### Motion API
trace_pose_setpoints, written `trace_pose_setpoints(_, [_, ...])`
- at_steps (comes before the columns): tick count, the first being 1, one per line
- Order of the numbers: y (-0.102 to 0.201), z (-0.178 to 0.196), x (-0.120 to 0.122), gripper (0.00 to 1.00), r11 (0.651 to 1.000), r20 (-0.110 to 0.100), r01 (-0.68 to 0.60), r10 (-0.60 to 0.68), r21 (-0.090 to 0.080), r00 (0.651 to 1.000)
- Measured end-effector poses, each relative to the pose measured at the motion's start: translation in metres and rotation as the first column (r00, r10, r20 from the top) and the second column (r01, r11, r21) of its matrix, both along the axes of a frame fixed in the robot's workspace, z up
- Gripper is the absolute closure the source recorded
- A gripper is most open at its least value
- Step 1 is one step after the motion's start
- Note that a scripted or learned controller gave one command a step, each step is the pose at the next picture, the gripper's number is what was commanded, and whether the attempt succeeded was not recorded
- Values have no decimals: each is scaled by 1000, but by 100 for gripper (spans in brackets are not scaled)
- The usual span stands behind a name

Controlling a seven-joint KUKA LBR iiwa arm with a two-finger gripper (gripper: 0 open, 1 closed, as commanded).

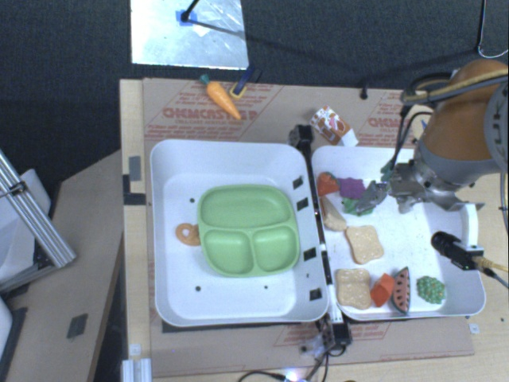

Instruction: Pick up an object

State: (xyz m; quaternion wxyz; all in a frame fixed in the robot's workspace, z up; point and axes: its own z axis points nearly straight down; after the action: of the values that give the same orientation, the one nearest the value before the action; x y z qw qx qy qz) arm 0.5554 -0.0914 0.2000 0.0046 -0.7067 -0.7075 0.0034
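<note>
My gripper point(391, 189) hangs low over the back half of the right bin point(460, 213), reaching in from the right under the grey arm with its orange band point(477, 74). Its tip is right beside a grey-green toy point(362, 204), and I cannot tell whether they touch. A purple toy point(351, 187) and a red one point(327, 184) lie just left of it. Further forward lie two bread slices point(365, 243) point(354, 287), an orange piece point(382, 290), a watermelon slice point(401, 290) and a green broccoli point(431, 290).
The left bin point(171, 213) holds a green divided plate point(247, 229) and a small orange ring point(188, 234). Behind the bins on the cardboard lie a toy carrot point(222, 99) and a small packet point(332, 125). A black part of the arm point(455, 250) sticks out over the right bin.
</note>
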Motion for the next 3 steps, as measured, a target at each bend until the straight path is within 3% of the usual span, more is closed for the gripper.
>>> trace_pose_setpoints(1, [0, 6, 3, 0, 1000, 13, -2, 2, -2, 1000])
trace_pose_setpoints(2, [-1, -53, -5, 0, 1000, 8, 0, 0, -1, 1000])
trace_pose_setpoints(3, [-1, -113, 2, 0, 1000, 13, 0, 0, -2, 1000])
